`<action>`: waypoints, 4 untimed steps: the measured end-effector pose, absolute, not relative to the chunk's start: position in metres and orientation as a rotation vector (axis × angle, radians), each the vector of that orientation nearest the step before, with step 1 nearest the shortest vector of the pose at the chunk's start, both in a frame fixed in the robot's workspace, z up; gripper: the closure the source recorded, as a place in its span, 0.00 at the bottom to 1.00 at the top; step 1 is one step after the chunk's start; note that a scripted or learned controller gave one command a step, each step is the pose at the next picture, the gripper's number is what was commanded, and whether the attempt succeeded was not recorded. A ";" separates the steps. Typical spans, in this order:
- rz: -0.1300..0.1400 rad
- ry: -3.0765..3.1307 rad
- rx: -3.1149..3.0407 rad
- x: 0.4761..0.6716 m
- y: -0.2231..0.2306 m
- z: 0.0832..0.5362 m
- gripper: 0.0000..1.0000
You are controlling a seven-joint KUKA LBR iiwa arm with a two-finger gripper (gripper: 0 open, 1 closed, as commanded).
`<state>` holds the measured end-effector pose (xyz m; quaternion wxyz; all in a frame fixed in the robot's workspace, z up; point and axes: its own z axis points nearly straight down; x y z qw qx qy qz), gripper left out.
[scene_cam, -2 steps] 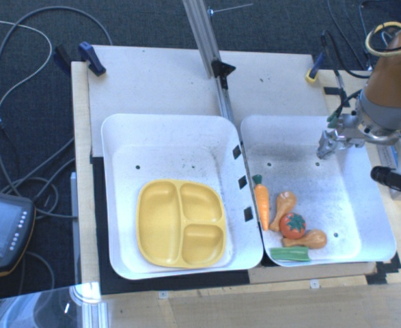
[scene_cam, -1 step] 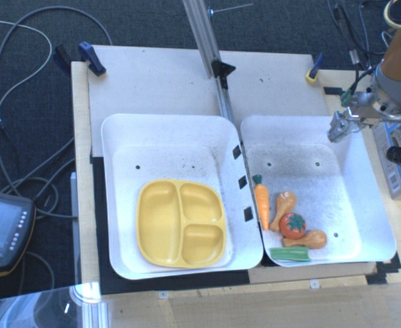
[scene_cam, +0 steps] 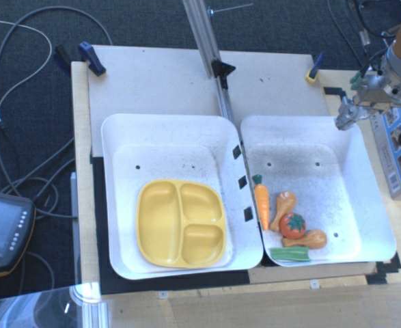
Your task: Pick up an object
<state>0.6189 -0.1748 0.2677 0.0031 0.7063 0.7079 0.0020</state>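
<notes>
Several toy foods lie at the near left of the right bin (scene_cam: 337, 183): an orange carrot (scene_cam: 261, 207), a tan drumstick-like piece (scene_cam: 284, 206), a red tomato (scene_cam: 294, 225), an orange-brown piece (scene_cam: 311, 239) and a green pod (scene_cam: 289, 254). They lie close together, and the tomato touches its neighbours. My gripper (scene_cam: 346, 117) hangs over the bin's far right corner, well away from the foods, with nothing seen in it.
The left bin (scene_cam: 118, 149) holds a yellow divided plate (scene_cam: 182, 223). A metal rail (scene_cam: 210, 39) runs from the top down between the bins. Clamps sit at the bench's far corners. Cables and a tablet lie on the floor to the left.
</notes>
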 end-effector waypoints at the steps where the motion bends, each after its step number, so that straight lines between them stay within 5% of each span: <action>1: 0.001 2.231 2.217 0.613 -0.116 0.263 1.00; 4: 0.003 2.230 2.214 0.629 0.054 0.234 1.00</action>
